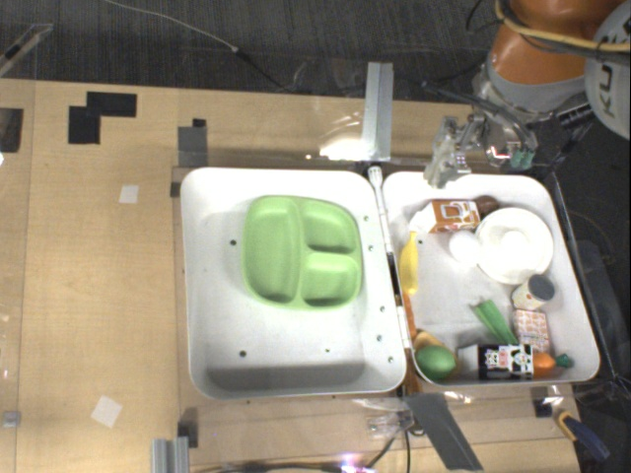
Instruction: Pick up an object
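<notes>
The tool [449,156] hangs over the back rim of the right bin [577,264]; whether it is parted or closed cannot be told. Just in front of it lies a brown carton [458,214], beside a white bowl [515,241]. A green divided tray [301,249] sits in the left bin [212,294].

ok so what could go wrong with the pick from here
The right bin is crowded: the white plate, the banana and the small cartons lie close together, so the gripper, now over the bin's far rim, may nudge neighbours or close on nothing. The plate looks too flat and wide to grasp.
</notes>
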Robot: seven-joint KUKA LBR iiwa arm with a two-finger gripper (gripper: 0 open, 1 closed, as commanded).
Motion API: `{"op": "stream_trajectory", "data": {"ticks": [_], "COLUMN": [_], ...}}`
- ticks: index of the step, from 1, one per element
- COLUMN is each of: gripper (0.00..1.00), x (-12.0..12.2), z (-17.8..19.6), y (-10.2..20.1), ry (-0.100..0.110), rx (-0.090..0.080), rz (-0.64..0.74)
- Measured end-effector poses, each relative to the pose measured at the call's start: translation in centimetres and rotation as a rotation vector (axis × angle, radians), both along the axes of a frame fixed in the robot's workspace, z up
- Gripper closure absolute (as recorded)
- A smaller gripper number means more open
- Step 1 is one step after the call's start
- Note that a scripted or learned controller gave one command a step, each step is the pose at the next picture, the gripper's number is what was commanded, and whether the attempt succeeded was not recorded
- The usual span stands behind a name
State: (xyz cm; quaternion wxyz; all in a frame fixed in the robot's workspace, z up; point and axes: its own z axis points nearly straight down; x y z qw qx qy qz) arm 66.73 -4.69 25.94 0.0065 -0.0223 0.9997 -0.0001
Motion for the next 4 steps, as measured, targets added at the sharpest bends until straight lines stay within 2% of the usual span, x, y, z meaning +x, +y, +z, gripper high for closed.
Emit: {"op": "stream_trajectory", "data": {"ticks": [1, 2, 3, 4], "gripper": [1.0, 1.0, 1.0, 1.0], "x": [0.3, -4.8, -2.9, 0.4], "z": [-1.1, -3.7, -3.2, -0.9], "y": [-4.6, -4.2, 2.6, 0.7], "ry": [0.001, 0.006, 0.002, -0.001], "rx": [-0.002, -0.002, -0.001, -0.006], "rz": [0.036, 0.291, 0.342, 0.503]}}
